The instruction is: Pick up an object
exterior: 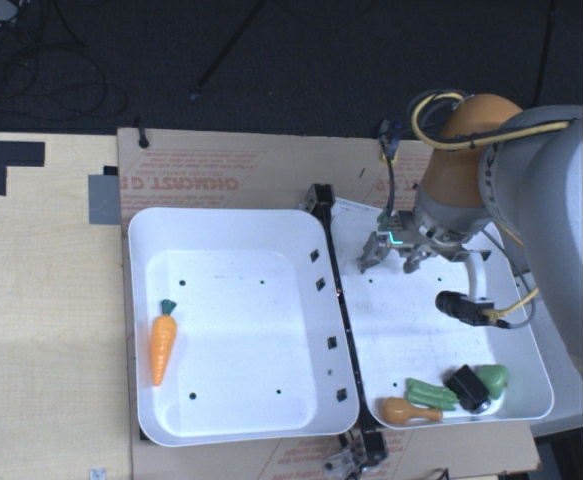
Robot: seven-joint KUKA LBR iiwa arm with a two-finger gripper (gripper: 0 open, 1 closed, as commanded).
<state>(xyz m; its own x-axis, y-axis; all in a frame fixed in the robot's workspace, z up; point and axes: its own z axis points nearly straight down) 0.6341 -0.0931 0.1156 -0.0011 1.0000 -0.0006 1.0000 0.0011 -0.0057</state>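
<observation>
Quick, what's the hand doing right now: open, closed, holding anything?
Hand: open, nothing between its fingers, above the upper part of the right shallow white bin.

orange carrot (162, 341) in left bin (221, 230)

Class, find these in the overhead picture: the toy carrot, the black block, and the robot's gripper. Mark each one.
toy carrot (162, 345): camera view, middle of its orange body, left bin.
black block (467, 387): camera view, its top face, right bin's near corner.
gripper (390, 255): camera view, midway between its fingertips, above the right bin.
</observation>
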